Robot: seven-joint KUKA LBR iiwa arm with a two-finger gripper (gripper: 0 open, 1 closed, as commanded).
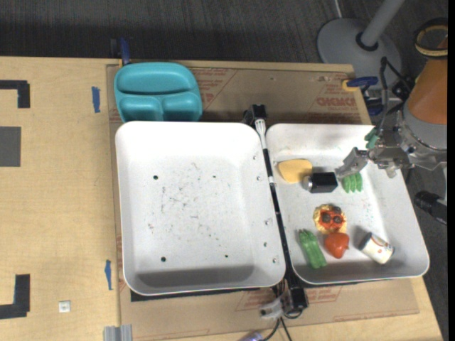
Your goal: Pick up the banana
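The banana (293,170), a short yellow piece, lies in the upper left part of the right bin (402,212). A black block (322,182) sits right against its lower right end. My gripper (355,162) hangs over the bin's upper right area, to the right of the banana and apart from it, just above a green ridged toy (352,183). I see nothing held in it.
Lower in the right bin lie a round pizza-like toy (330,218), a red piece (337,245), a green pod (311,249) and a white can (377,248). The left bin (192,204) stands alongside. A teal tray (158,91) sits behind it.
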